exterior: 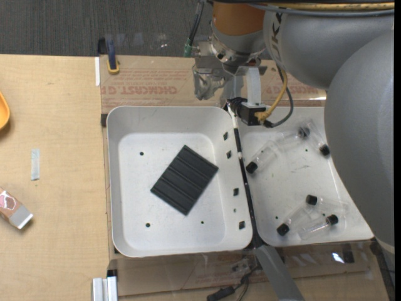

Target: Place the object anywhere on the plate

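The left bin holds a dark ribbed rectangular plate, lying flat near the bin's centre and turned at a diagonal to the walls, which leaves open floor on all sides of it for an approach from above. The right bin holds several small clear vials with black caps, scattered loosely and well apart from one another; one of these is presumably the object to be placed (the task sentence does not specify which). None of the vials is on the plate, so the transfer is judged not yet done. The arm enters from the right and occupies the upper right of the view, its orange band directly above the wrist. The wrist hangs roughly vertical over the far rim where the two bins meet, above the strip of cardboard on the desk. The gripper points downward, clear of both bins and well apart from the vials and the plate. Whether it is open or closed cannot be told from this angle, and no object is visible in it.
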`<state>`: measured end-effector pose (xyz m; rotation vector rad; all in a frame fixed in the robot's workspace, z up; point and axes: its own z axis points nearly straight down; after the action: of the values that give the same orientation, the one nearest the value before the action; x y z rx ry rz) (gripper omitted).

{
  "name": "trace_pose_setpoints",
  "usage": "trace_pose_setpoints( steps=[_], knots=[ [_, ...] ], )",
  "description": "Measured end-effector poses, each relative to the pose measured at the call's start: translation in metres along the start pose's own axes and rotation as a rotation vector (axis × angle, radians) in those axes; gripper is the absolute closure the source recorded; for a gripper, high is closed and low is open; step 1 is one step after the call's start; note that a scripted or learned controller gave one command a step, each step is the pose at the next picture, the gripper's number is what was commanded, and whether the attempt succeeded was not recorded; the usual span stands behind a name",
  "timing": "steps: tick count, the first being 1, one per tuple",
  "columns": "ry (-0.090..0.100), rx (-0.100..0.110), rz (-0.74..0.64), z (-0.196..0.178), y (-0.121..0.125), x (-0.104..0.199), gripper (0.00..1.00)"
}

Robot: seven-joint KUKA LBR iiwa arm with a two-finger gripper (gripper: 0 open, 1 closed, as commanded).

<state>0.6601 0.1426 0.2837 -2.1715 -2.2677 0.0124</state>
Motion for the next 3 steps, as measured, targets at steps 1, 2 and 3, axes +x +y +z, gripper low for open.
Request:
trace_pose_setpoints(
  steps=[1, 2, 3],
  knots=[
    [0.000, 0.000, 0.001, 0.0000, 0.0000, -0.0002, 0.00],
    [-0.002, 0.002, 0.003, -0.0079, 0.0004, -0.0020, 1.00],
    [-0.002, 0.002, 0.004, -0.0078, 0.0004, -0.0021, 0.00]
  ],
)
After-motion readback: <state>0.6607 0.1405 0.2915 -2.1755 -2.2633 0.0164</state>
